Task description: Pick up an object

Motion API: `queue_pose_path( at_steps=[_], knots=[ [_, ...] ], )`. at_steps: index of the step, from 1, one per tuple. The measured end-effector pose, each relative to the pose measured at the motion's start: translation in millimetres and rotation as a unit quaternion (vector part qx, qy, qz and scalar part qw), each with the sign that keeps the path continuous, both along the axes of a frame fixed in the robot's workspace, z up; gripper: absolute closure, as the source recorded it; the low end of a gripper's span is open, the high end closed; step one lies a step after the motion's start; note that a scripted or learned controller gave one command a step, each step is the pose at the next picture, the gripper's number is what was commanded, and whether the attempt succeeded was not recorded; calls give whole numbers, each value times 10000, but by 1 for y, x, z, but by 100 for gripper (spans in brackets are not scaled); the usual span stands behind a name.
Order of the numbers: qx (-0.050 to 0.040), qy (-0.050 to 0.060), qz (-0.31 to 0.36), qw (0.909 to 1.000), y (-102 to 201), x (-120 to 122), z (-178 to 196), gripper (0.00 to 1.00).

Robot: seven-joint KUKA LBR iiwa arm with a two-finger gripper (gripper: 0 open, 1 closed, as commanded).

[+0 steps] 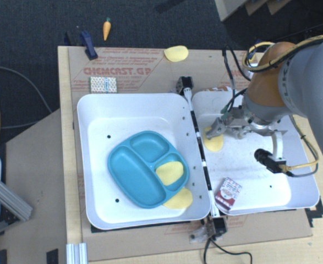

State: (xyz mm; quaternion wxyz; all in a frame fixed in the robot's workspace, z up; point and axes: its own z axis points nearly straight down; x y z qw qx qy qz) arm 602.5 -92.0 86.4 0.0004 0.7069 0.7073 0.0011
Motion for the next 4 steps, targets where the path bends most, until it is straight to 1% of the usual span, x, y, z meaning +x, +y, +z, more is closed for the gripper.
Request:
queue_pose_path(
  at_steps=[1, 2, 3, 4],
  knots=[
    [-6, -10, -1, 10000, -15, 10, 0, 0],
    [-2, 13, 2, 10000, -5, 6, -1, 0],
    [0, 21, -5, 10000, -1, -29, -2, 0],
    [-9, 6, 2, 10000, -8, 4, -2, 0]
  ],
)
